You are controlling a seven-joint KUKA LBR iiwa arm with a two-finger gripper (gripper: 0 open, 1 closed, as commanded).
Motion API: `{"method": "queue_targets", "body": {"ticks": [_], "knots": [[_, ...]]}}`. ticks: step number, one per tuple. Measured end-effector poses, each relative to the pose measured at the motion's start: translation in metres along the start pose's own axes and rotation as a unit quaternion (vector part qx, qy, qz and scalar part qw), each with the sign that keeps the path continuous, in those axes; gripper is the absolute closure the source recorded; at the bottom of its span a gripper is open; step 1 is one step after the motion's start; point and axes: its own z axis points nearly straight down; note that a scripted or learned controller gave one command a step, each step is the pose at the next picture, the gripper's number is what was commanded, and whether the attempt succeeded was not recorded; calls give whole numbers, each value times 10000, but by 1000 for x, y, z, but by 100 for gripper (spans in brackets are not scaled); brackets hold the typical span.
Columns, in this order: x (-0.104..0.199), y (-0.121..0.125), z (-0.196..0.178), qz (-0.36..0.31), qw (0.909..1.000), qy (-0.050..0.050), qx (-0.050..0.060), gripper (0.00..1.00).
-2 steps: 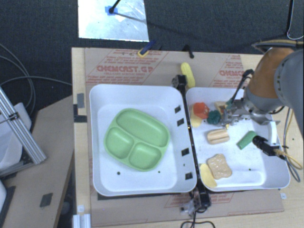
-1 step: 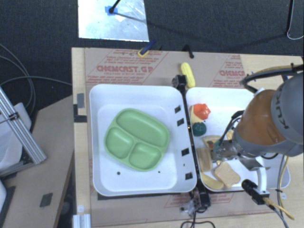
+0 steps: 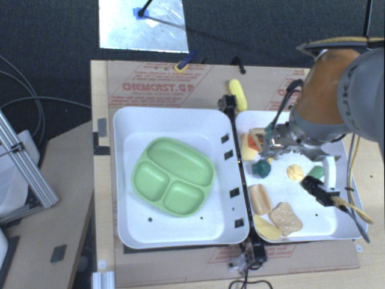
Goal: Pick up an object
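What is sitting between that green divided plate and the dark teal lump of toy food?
In the camera view, the two white bins' adjoining walls, with black clips, lie between the green divided plate and the dark teal lump.

bins: two, white, side by side, left bin [image 3: 129, 131] and right bin [image 3: 313, 224]. green tray [image 3: 173, 176]: one, three compartments, in the left bin. in the right bin: bread slice [image 3: 286, 218], one; bread roll [image 3: 259, 198], one; dark green piece [image 3: 261, 168], one; small yellow piece [image 3: 295, 172], one; pale yellow piece [image 3: 268, 229] at the near edge, one. further items under the arm cannot be counted. corn cob [image 3: 237, 94]: one, on the rim behind the bins.
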Motion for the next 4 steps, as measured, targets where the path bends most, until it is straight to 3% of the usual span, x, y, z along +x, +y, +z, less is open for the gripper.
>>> {"method": "queue_targets", "body": {"ticks": [1, 2, 3, 4], "knots": [[28, -72, 6, 43, 9999, 10, 102, 100], [56, 7, -109, 9, 10000, 3, -9, 100], [62, -29, -63, 54, 9999, 3, 101, 100], [108, -26, -55, 17, 10000, 9, 85, 100]]}}
